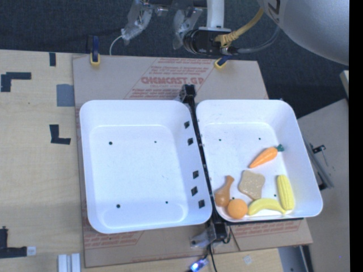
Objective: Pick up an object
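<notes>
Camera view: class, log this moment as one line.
gripper: open, above bins | right bin: carrot, corn, banana | nothing held

Six small toy foods lie clustered in the near right corner of the right bin (286, 118). A carrot (264, 157), orange with a green top, lies slanted, its green end toward the right wall. Just below it sits a tan slice of bread (251, 184), flat on the floor. To its left lies a brown drumstick (224, 191), tilted. An orange ball (237, 209) rests beside the drumstick's lower end. A yellow banana (265, 207) curves along the near wall, and a corn cob (285, 192) lies lengthwise by the right wall.
</notes>
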